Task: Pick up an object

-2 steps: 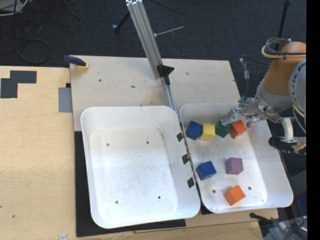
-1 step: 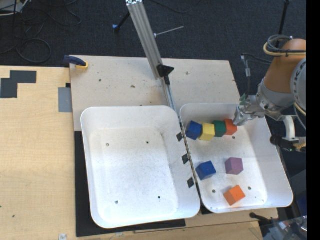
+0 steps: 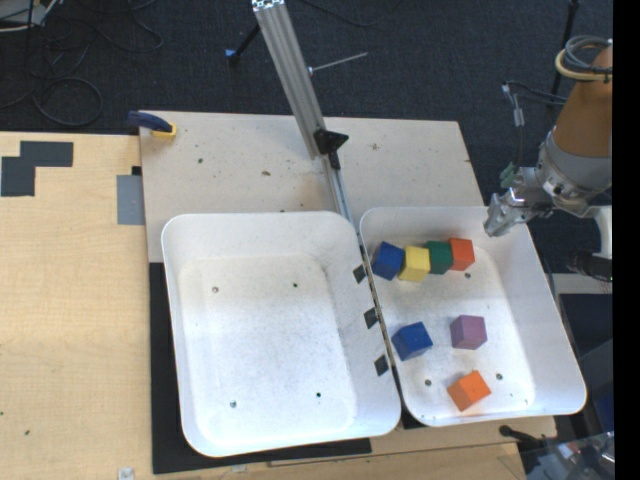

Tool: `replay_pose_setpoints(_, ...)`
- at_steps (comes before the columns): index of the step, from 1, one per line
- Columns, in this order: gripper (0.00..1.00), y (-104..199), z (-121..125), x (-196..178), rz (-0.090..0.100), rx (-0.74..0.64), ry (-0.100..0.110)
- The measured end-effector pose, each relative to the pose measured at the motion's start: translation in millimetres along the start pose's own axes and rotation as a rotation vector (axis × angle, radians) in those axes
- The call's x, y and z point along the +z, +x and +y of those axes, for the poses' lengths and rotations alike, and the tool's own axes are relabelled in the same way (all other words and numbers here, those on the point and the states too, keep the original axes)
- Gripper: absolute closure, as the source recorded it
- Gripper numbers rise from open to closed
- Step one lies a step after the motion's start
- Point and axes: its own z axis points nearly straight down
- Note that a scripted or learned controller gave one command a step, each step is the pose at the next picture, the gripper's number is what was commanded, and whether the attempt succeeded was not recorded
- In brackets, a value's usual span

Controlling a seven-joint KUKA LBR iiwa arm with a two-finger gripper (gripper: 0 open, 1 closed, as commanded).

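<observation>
The small orange cube (image 3: 468, 389), probably light, rigid and smooth, lies alone nearest the front wall of the right white bin (image 3: 560, 338); take it across two flat faces. The tool (image 3: 500, 214) hovers past that bin's far rim, its state unclear.

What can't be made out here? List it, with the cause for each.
1. Gripper: small and blurred in the camera view, at the right bin's upper right rim; open or shut cannot be told.
2. Arm: cut off by the right edge.
3. Green cube: wedged between the yellow cube and the red-orange cube; its side faces are hidden.
4. Dark specks in the left bin: too small to tell holes from dirt.
</observation>
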Motion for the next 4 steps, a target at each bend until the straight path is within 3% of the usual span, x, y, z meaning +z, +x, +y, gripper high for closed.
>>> replay_pose_setpoints(1, 1.00, -1, 0, -14, 0.001, -0.002, 0.003)
replay_pose_setpoints(4, 1.00, 133, 2, -33, 0.004, -0.001, 0.009)
